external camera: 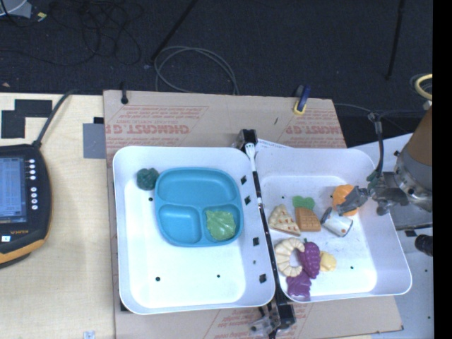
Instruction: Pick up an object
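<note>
The right bin (385,274) holds several toy foods. There is a waffle wedge (283,220), a tan cracker (308,220), a green piece (304,203), a cream ring-shaped piece (289,254), purple grapes (308,261) and a small yellow piece (328,262). An orange piece (343,193) lies at the tip of my gripper (353,203), which reaches in from the right edge of the bin. A short silver-white cylinder (338,224) lies just below the gripper. I cannot make out whether the orange piece is gripped or merely touched.
The left bin (134,274) carries a blue divided plate (197,205) with a green lump (221,224) in one compartment, and a dark teal ball (147,179) beside it. A teach pendant (18,200) lies on the bench at far left. Cables run behind the bins.
</note>
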`<act>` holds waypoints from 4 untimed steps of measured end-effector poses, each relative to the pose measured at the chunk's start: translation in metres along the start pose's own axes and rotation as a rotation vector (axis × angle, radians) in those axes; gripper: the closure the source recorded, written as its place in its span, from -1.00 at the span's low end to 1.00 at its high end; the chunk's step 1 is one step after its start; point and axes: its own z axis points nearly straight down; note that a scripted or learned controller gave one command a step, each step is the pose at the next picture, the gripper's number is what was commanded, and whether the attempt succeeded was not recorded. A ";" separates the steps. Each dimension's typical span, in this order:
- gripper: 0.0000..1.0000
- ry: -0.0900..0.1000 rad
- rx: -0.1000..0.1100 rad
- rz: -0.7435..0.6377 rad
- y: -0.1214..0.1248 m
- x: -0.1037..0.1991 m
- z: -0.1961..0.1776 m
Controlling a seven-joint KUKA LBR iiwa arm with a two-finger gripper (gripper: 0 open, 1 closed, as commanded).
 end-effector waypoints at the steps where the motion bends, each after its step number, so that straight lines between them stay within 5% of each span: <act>1: -1.00 0.004 0.002 -0.008 0.063 0.082 0.108; 2: -1.00 0.004 0.000 -0.002 0.083 0.037 0.120; 3: 1.00 0.001 0.002 -0.001 0.081 0.035 0.109; 4: -1.00 0.002 0.003 -0.002 0.081 0.035 0.109</act>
